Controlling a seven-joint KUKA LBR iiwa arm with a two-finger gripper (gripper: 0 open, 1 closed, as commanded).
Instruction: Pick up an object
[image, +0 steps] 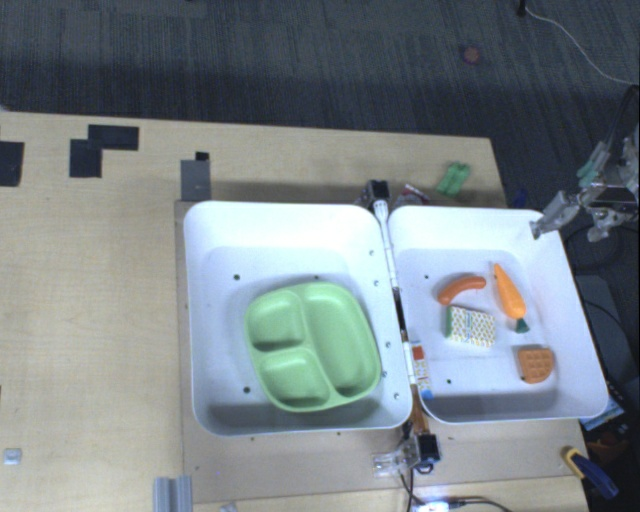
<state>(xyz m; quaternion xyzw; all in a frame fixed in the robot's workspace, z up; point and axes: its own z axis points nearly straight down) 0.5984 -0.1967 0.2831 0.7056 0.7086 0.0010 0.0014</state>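
Where the arm enters at the right edge, it is cut off and blurred, so whether the jaws of the gripper (590, 205) are apart cannot be told. Sausage (460, 288), carrot (508, 292), patterned block (471, 327) and waffle (535, 364) lie in the right bin (480, 400); a green divided plate (312, 345) sits in the left bin (215, 300).

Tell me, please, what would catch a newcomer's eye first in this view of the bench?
Most likely the green divided plate, which lies alone in the left bin. Next come the small toy foods clustered in the right bin: an orange carrot, a reddish sausage, a pale speckled block and a brown waffle-like piece. The gripper sits at that bin's far right corner.
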